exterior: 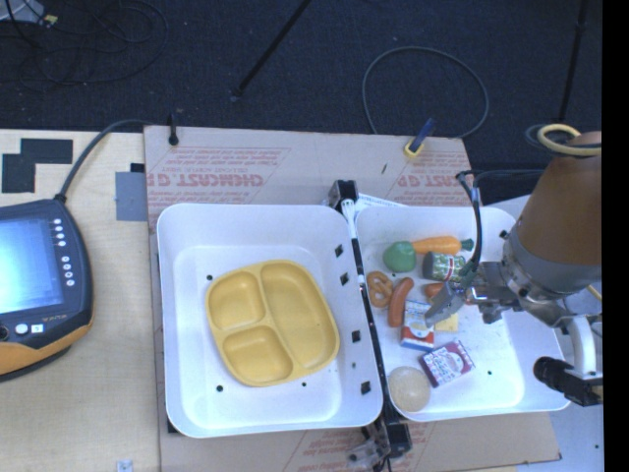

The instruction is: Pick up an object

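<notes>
The right bin point(501, 386) holds several toy foods: a green ball point(399, 256), an orange carrot point(438, 245), a small jar point(445, 266), a pretzel point(378, 285), a red-brown sausage point(397, 302), a small red-and-white carton point(417, 334), a maroon packet point(447, 364) and a pale round bun point(409, 388). My gripper point(450, 301) reaches in from the right and hangs low over the middle of this pile, just below the jar and above a yellow wedge point(448, 322). Its body hides what lies directly beneath it.
The left bin point(187, 264) holds a yellow divided plate point(270, 321). A raised divider point(359, 303) separates the two bins. A teach pendant point(39, 278) lies on the bench at far left. Cables run across the dark floor behind.
</notes>
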